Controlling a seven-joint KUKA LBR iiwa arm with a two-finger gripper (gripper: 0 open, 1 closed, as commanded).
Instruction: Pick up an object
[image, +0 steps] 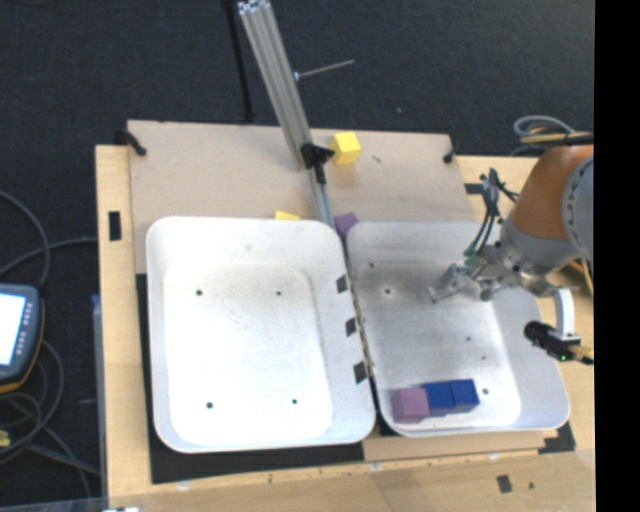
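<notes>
Right bin: you have a purple block touching a blue block at the near wall. Gripper: over the bin's far half, well apart from both blocks; whether the jaws are open you cannot tell. Left bin: beside it. Yellow block: on the board beyond.

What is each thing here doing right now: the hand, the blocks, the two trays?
Hand: low over the right tray, away from the blocks.
Purple block: lying flat by the right tray's near edge, touching the blue block.
Blue block: lying flat, not held.
Right tray: holds both blocks.
Left tray: sits beside it.
Yellow block: on the bench behind the trays.
</notes>
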